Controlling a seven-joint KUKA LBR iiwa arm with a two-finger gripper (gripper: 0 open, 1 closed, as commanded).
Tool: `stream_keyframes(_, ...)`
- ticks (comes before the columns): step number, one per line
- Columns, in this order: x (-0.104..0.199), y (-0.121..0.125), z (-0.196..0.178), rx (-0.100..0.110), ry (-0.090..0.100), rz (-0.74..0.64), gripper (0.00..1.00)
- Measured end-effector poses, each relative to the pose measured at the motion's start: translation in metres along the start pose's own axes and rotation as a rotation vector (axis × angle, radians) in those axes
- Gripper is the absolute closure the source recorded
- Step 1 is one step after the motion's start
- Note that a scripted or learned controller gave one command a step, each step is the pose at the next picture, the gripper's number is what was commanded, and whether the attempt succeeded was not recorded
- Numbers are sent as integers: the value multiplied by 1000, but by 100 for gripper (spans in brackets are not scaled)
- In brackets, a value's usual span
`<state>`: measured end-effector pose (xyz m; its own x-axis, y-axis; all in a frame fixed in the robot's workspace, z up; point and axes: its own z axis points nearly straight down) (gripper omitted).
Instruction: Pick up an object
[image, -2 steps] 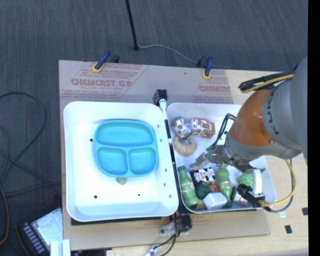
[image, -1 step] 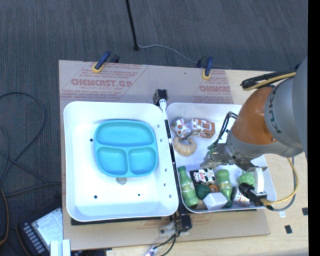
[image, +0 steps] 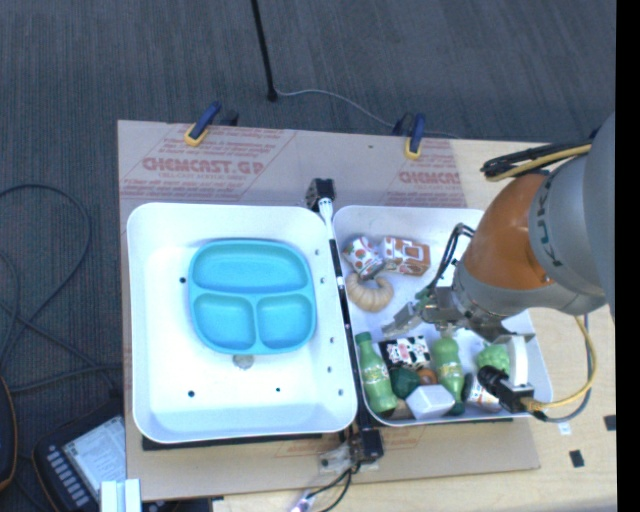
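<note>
- Dark grey carpet surrounds a cardboard-topped bench, two blue-and-yellow clamps pinning its far edge.
- Over on the left, the shallow white left bin carries a light-blue three-compartment plastic tray, nothing lifted from it.
- Moving right, the shallow white right bin is crowded: a tan ring-shaped toy doughnut, a green plastic bottle, a small white block.
- Down comes the grey-and-orange arm's two-finger pincer, low over the clutter at mid-bin, just right of the doughnut.
- The arm hides the tips, so I cannot tell how the pincer stands or whether it has hold of anything.
- Judging progress: approach made; securing and lifting still to come.
</note>
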<state>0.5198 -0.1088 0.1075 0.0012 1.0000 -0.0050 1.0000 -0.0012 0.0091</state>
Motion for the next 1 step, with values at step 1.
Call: stream_keyframes(1,0,0,-10,1,0,0,100)
